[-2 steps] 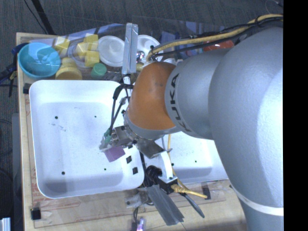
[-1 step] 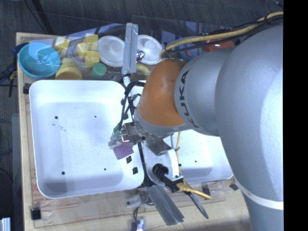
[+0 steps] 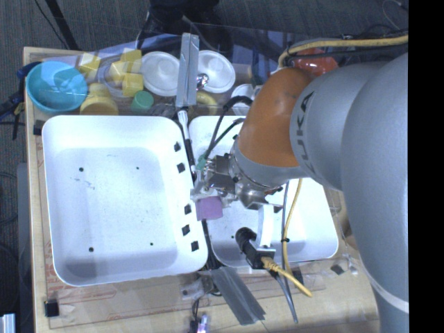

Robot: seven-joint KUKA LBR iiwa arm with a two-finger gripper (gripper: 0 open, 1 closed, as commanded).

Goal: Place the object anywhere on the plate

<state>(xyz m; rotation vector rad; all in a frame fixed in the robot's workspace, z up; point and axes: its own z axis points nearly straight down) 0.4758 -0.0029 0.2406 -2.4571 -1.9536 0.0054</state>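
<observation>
Progress: I judge the task as not finished. I see no plate inside either bin, so the placing is for sure not done yet.
Pincer: my gripper [image 3: 208,194] hangs over the left edge of the right bin [image 3: 316,245], close to the wall between the two bins. Whether it is released or clenched, I cannot tell; the wrist covers it.
Object: a small purple block [image 3: 209,209] sits just under my wrist, at 6 o'clock from it. If I really grasp it or it only lies below, I cannot say.
Plates: two round white dishes [image 3: 161,71] stand behind the bins at 12 o'clock, among yellow cups [image 3: 128,71] and a blue bowl [image 3: 55,87].
Left bin: the left bin [image 3: 62,186] is at 9 o'clock from my wrist, shallow white plastic, smooth, with rounded corners.
Materials: the block looks matte and square-edged; my arm is glossy grey with an orange band; the bench [image 3: 125,300] is pale wood.
</observation>
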